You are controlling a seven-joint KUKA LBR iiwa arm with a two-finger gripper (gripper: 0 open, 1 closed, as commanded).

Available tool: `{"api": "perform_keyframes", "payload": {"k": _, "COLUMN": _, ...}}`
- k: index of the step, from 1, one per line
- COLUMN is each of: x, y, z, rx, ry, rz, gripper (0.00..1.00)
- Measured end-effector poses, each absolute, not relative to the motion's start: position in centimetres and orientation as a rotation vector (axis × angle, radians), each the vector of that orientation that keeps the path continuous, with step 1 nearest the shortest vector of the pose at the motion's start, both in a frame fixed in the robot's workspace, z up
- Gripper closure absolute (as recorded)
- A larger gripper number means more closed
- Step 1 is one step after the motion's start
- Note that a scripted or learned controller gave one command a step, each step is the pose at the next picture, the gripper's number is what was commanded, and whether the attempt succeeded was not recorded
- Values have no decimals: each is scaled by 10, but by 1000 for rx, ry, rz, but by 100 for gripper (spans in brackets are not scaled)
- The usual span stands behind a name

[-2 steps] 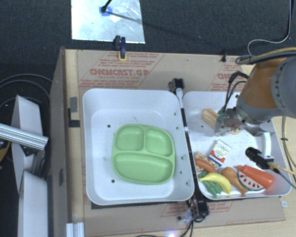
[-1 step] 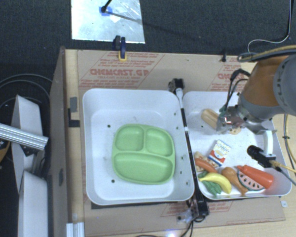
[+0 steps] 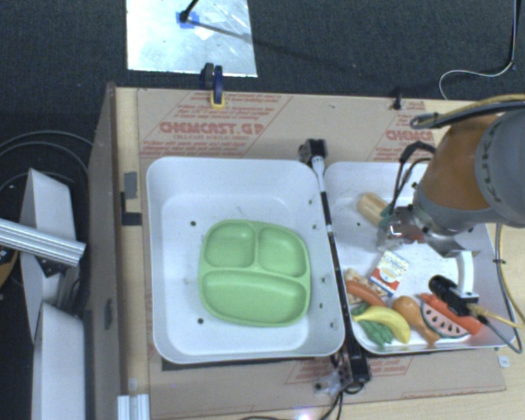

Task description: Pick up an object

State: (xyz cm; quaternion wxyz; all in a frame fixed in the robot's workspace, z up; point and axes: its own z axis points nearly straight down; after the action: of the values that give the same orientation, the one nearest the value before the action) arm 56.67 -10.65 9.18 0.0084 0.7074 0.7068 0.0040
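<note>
Overhead, two white bins side by side on a cardboard-covered bench. Left bin (image 3: 171, 234): holds a green divided tray (image 3: 254, 272) with three compartments, lying flat near the middle. Right bin (image 3: 350, 186): crowded along its near edge with toy food, namely a carrot (image 3: 363, 291), a yellow banana (image 3: 385, 318), a green pea pod (image 3: 374, 333), a brown pear-like piece (image 3: 411, 311) and a watermelon slice (image 3: 444, 319), all close together, some touching. Just beyond them, a small white and red packet (image 3: 388, 274). Farther back, a tan cylinder (image 3: 371, 206). Above the right bin, reaching in from the right, the grey arm with the gripper (image 3: 394, 230) low between cylinder and packet; state of the gripper impossible to tell.
</note>
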Motion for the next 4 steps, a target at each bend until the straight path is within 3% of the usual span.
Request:
{"api": "perform_keyframes", "payload": {"k": 1, "x": 573, "y": -108, "z": 125, "rx": 2214, "ry": 2222, "rz": 5, "gripper": 100}}
{"api": "perform_keyframes", "payload": {"k": 2, "x": 587, "y": -104, "z": 82, "rx": 2217, "ry": 2226, "rz": -1, "gripper": 100}}
{"api": "perform_keyframes", "payload": {"k": 4, "x": 589, "y": -104, "z": 106, "rx": 2213, "ry": 2225, "rz": 7, "gripper": 100}}
